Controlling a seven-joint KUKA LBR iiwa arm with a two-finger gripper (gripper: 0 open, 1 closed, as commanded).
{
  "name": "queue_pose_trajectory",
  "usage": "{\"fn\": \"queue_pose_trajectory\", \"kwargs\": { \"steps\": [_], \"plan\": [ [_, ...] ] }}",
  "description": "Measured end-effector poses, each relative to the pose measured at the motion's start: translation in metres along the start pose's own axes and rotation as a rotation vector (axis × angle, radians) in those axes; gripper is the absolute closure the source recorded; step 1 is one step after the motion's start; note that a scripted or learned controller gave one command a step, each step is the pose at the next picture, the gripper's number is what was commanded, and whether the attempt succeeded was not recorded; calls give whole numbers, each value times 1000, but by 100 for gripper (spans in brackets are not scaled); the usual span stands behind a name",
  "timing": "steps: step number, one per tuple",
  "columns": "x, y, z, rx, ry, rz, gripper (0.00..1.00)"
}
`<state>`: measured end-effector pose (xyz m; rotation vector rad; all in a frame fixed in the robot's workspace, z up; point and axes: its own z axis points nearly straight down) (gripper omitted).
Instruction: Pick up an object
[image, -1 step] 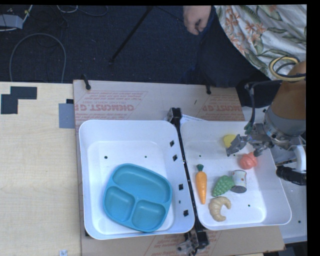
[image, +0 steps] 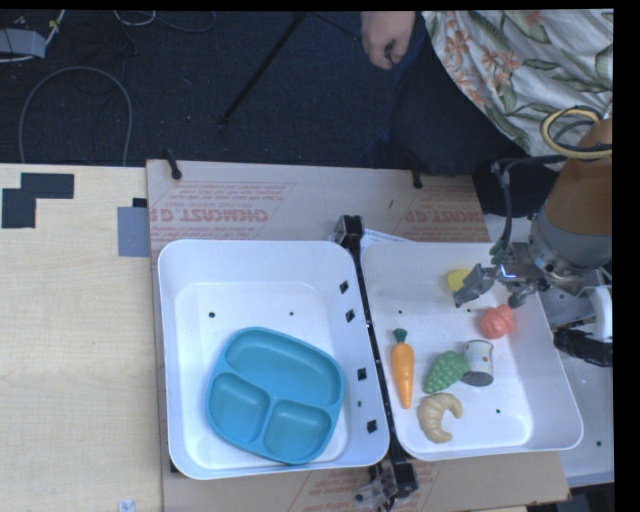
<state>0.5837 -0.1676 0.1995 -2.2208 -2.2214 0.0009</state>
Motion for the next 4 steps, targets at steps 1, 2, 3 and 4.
{"fn": "queue_pose_trajectory", "kwargs": {
  "steps": [1,2,3,4],
  "plan": [
    [3,-1,43,6,2,0,0],
    [5,-3,108,8,3,1,0],
    [6,-4,112,4,2,4,0],
    [5,-4,102,4,2,7,100]
  ]
}}
